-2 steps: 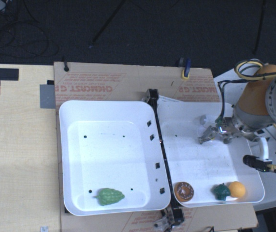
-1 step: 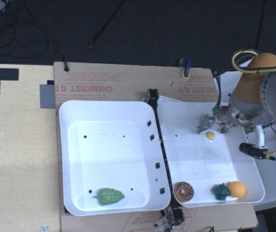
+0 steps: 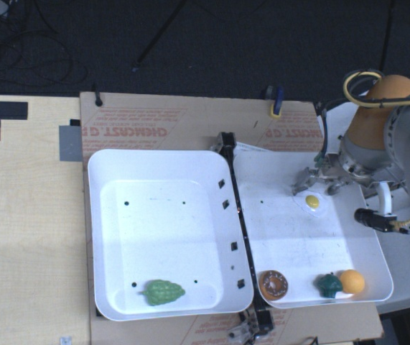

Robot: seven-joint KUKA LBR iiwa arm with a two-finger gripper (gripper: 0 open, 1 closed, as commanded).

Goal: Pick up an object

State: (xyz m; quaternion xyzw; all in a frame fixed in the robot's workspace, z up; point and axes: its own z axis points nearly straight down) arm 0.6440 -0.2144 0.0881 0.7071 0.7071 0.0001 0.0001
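Observation:
My gripper [image 3: 314, 187] hovers in the upper part of the right bin [image 3: 291, 243], reaching in from the right, and looks open with nothing between its fingers. A small yellow object [image 3: 312, 203] lies on the bin floor just below it, apart from it. Along the right bin's front edge sit a brown round ring-shaped piece [image 3: 273, 284], a dark green object [image 3: 328, 285] and an orange ball [image 3: 352, 282], the last two touching. A pale green lumpy object [image 3: 164, 292] rests at the front of the left bin [image 3: 118, 192].
A black divider rail [image 3: 235, 221] runs between the two bins. The arm's grey body with its orange band [image 3: 377, 121] looms over the right bin's far right corner. A cardboard sheet [image 3: 190, 121] lies under the bins.

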